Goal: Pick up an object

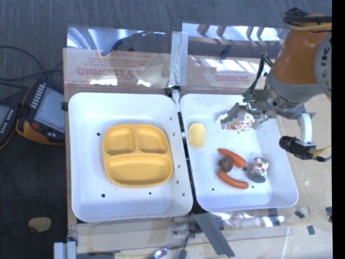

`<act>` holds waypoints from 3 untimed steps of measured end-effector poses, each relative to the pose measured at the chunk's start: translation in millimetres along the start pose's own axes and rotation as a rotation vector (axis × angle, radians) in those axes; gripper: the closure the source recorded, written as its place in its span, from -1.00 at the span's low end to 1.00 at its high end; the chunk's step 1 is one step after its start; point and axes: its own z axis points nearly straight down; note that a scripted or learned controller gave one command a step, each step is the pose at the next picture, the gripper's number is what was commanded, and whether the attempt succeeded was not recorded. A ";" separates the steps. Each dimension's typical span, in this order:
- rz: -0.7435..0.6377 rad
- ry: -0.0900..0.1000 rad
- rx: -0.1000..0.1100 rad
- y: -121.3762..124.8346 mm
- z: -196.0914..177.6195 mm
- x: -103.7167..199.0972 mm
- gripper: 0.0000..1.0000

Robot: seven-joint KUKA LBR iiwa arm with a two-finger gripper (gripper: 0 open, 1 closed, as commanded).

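Claw (243, 116) at the right bin's (280, 198) far edge, over a crumpled white-and-red wrapper (239, 123); can't tell finger state. Near edge of that bin: two orange carrots (232, 157), a small printed cup (259, 168). Yellow piece (196, 134) by its left wall. Left bin (86, 198) carries a yellow divided plate (138, 154).

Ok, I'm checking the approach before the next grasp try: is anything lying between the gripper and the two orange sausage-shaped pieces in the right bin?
Nothing visible. The gripper is over a crumpled red-and-white wrapper at the right bin's back; bare white floor separates that from the orange pieces nearer the front.
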 end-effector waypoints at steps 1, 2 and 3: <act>-0.021 0.000 0.001 -33.9 116.6 -14.8 -1.00; -0.044 -0.003 -0.011 -34.9 160.5 -23.7 -1.00; -0.043 -0.002 -0.015 -33.4 151.6 -23.5 1.00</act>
